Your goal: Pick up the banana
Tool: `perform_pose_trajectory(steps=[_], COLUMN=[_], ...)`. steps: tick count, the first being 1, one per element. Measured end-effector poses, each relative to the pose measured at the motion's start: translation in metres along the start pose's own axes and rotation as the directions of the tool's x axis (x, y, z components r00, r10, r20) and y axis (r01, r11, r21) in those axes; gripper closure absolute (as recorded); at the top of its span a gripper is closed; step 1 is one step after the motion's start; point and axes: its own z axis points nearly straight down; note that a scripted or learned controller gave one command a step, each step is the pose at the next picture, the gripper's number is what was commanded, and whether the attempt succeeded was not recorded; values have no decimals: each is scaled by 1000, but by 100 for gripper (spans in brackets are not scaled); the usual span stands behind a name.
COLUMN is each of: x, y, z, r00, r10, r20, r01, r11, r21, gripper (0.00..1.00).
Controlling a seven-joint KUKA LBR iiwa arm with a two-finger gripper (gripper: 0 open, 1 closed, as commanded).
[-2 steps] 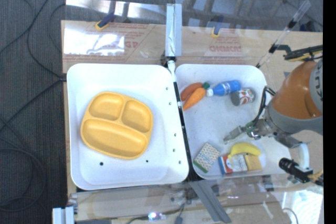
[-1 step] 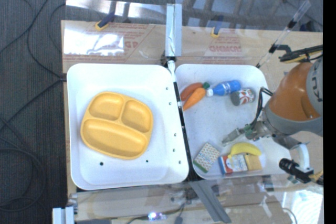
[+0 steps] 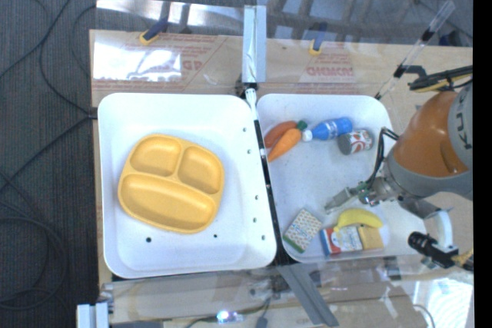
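banana [image 3: 359, 219] in right bin, just below end effector [image 3: 350, 197], grip state unclear

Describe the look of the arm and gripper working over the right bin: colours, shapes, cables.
The arm is bulky and rounded, with a large orange section above a grey wrist housing. Thin black cables run along its upper side. The gripper is slim, metallic silver-grey, with narrow fingers reaching out over the right bin. No markings are legible.

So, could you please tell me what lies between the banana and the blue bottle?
In the camera view, the hand lies between the banana and the blue bottle, amid bare bin floor.
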Motion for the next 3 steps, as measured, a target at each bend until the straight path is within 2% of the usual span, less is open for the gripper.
perform_pose_trajectory(steps=[1,2,3], x=[3,-1,2], y=[1,0,1], z=[0,0,0], r00=[999,1000,1000], r10=[40,-19,14], r20=[1,-5,-1], r01=[-40,19,-14], r11=[999,1000,1000], r21=[-2,2,0], gripper=[0,0,0])
